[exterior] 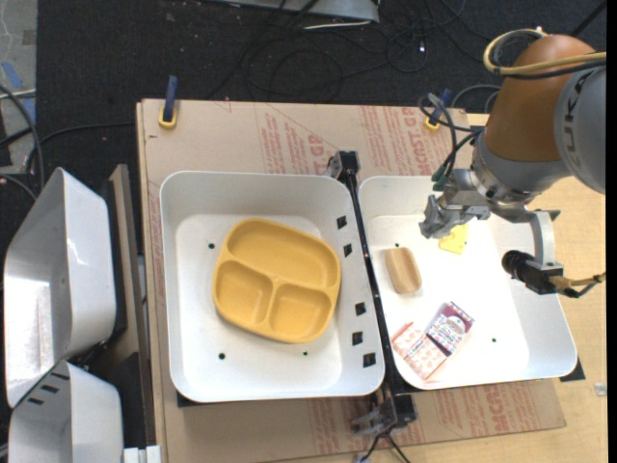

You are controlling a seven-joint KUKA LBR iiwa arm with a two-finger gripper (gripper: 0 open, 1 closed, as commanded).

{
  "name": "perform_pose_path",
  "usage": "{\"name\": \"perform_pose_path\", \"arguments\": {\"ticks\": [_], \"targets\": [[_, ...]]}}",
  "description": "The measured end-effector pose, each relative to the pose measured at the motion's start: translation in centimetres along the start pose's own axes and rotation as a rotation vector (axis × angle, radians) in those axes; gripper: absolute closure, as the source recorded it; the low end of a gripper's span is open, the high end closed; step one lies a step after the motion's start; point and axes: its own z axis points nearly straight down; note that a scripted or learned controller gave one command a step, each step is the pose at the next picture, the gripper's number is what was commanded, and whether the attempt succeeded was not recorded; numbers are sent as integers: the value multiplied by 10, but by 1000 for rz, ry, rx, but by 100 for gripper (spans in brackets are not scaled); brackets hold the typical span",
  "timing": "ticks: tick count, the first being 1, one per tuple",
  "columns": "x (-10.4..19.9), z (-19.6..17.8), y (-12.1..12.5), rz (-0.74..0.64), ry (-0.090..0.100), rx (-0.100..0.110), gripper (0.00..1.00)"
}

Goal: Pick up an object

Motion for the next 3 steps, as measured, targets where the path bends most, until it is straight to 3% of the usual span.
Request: {"name": "perform_pose_path", "arguments": {"ticks": [2, 3], "targets": [[114, -16, -8, -2, 0, -3, 100], [163, -12, 8, -1, 0, -3, 100]]}}
